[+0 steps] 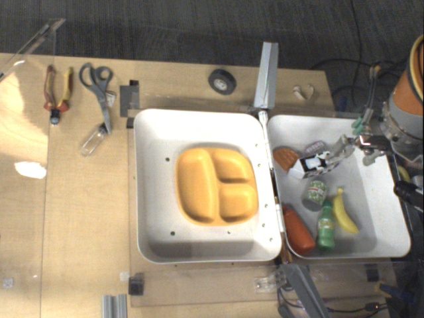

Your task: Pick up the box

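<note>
Camera view from above is showing the robot's hand [317, 164] reaching into the right shallow white plastic bin [387, 247] from the right side. A small black and white box [313, 162] is sitting near the upper left part of this bin, just at the tips of the hand. Whether the hand is open or already closing on the box, I cannot tell, because the metal parts and the box are overlapping here. The long axis of the box seems to be lying roughly left to right with a slight tilt, along the line of the reaching hand. So I judge the hand is needing almost no sideways travel.

Around the box are lying an orange-brown rounded object [286, 156], a green-labelled round can [315, 192], a yellow banana [344, 212], a small green bottle [325, 226] and a red elongated object [298, 229]. The left white bin [156, 244] is carrying a yellow divided plastic tray [216, 184]. On the wooden surface [66, 230] are resting grey scissors [99, 88], red-handled pliers [56, 91] and a black tape roll [222, 81]. Behind is dark carpet floor [165, 12].
</note>
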